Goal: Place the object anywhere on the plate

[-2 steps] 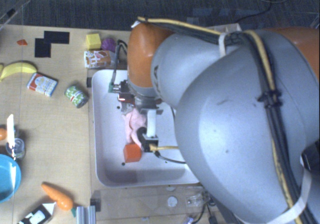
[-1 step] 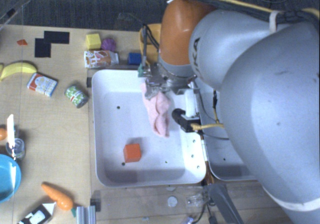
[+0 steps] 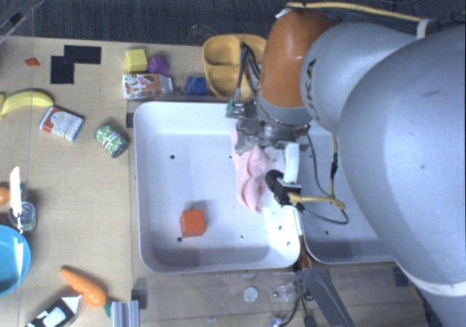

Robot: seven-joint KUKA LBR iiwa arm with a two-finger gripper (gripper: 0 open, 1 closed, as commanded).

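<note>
The big grey arm [image 3: 386, 136] leans in from the right over the left bin [image 3: 156, 172], and a limp pink cloth [image 3: 250, 176] hangs from the gripper [image 3: 255, 145], pinched between its fingers above the bin's right side. An orange block [image 3: 193, 223] sits on the bin floor, well apart from the cloth. Beyond the bin's far edge stands a yellow bowl [image 3: 218, 63]; a blue plate [image 3: 13, 260] lies at the bench's left edge

Left bin [image 3: 153, 172]: floor open at centre and 9 o'clock. Obstructions: orange cube [image 3: 193, 223] at 6 o'clock; pink cloth [image 3: 251, 176] and arm [image 3: 364, 114] at 3 o'clock, over the right rim.
</note>
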